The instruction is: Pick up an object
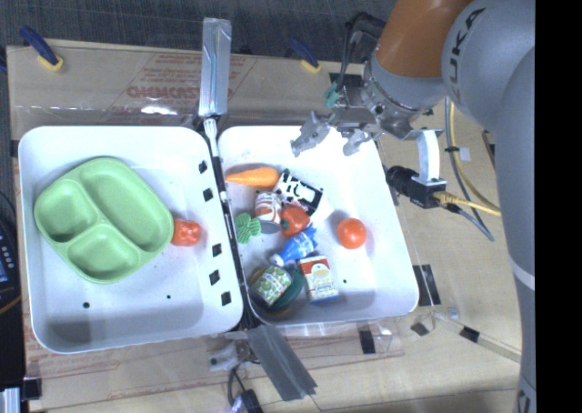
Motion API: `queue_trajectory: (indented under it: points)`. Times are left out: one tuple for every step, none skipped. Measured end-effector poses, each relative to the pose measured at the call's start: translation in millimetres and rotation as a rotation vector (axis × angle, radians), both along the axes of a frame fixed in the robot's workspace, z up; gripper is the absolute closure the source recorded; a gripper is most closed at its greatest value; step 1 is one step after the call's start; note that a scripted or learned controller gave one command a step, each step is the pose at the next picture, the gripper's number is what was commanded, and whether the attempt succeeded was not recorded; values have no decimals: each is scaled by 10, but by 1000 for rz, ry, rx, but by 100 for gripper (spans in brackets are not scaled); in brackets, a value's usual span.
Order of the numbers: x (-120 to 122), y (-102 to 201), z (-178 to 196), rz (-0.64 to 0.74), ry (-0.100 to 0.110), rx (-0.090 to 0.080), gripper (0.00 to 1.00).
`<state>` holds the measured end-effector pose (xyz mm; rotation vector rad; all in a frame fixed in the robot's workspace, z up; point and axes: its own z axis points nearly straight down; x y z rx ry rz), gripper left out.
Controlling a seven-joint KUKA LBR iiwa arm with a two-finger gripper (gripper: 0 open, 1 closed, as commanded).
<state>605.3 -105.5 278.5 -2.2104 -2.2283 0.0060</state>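
The carrot (pixel 252 176) lies in the right bin (pixel 386 256), at the head of a cluster with a can (pixel 266 207), pepper (pixel 295 218), carton (pixel 316 277) and tomato (pixel 352 233). Above that bin's far edge the tool (pixel 332 135) hangs open and holds nothing. In the left bin (pixel 55 311), a green tray (pixel 102 217) sits beside a small orange fruit (pixel 185 233).

I see a light wooden bench (pixel 473 375) carrying two shallow white bins pressed side by side. The right bin (pixel 386 261) sits directly under my gripper (pixel 332 135), which hovers over its far edge. The left bin (pixel 55 311) lies well off to the gripper's far side. A brown printed sheet (pixel 164 79) lies flat on the bench beyond both bins, blue clips (pixel 41 47) at its edge.
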Motion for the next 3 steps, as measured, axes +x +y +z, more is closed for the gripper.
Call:
queue_trajectory:
  points:
    - [4, 11, 96, 6, 3, 0, 100]
    - [-408, 355, 338, 181, -1, 1, 100]
    - [-409, 352, 338, 181, -1, 1, 0]
